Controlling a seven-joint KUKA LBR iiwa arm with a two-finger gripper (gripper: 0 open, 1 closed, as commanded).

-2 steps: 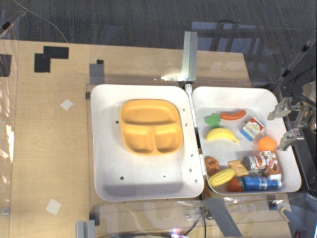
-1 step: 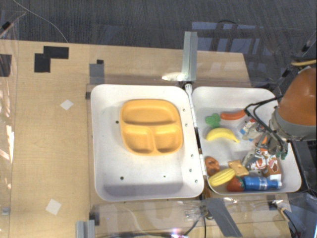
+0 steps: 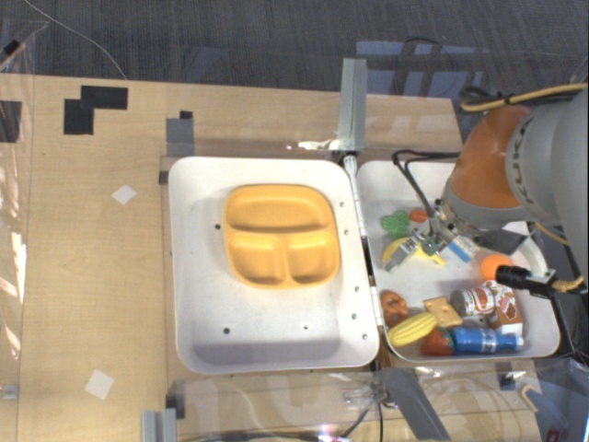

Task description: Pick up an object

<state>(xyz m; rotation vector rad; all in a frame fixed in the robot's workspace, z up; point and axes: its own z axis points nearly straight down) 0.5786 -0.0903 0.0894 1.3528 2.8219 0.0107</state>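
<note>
In the right bin [image 3: 550,339], centre-right of frame, I have the gripper [image 3: 411,245] low over the green toy [image 3: 396,222] and yellow banana [image 3: 398,250]; its fingers look parted, clamped on nothing, probably poised to straddle one.

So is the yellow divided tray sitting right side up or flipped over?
Right side up: the yellow tray lies flat in the left bin with its three compartments' hollows facing the camera.

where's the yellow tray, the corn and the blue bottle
yellow tray [image 3: 281,235], camera view, on the ridge between its compartments
corn [image 3: 410,328], camera view, middle of the cob
blue bottle [image 3: 484,342], camera view, middle of its body
</note>
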